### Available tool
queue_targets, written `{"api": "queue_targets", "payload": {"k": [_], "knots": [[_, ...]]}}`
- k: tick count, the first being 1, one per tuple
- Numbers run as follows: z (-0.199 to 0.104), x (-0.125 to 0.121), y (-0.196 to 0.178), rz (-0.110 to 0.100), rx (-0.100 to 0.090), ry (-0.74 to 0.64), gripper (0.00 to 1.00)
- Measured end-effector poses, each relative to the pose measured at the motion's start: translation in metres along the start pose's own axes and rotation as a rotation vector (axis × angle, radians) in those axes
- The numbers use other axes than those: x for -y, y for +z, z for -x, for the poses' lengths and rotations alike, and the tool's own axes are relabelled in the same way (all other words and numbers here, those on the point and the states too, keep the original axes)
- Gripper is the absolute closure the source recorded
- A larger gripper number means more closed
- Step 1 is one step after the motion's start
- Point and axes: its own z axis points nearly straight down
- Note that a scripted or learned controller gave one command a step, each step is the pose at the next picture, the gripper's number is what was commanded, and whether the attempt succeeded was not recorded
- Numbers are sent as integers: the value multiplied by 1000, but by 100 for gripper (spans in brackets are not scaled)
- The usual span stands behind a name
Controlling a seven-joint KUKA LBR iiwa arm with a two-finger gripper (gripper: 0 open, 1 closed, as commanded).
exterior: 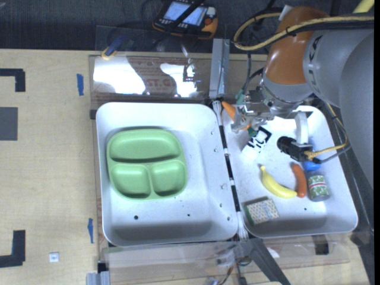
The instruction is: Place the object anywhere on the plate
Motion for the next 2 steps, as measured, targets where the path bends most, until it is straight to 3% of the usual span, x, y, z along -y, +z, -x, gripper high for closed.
{"api": "queue_targets", "payload": {"k": [1, 2], "knots": [[-85, 32, 0, 0, -1, -204, 100], [-84, 32, 0, 0, -1, -204, 0]]}}
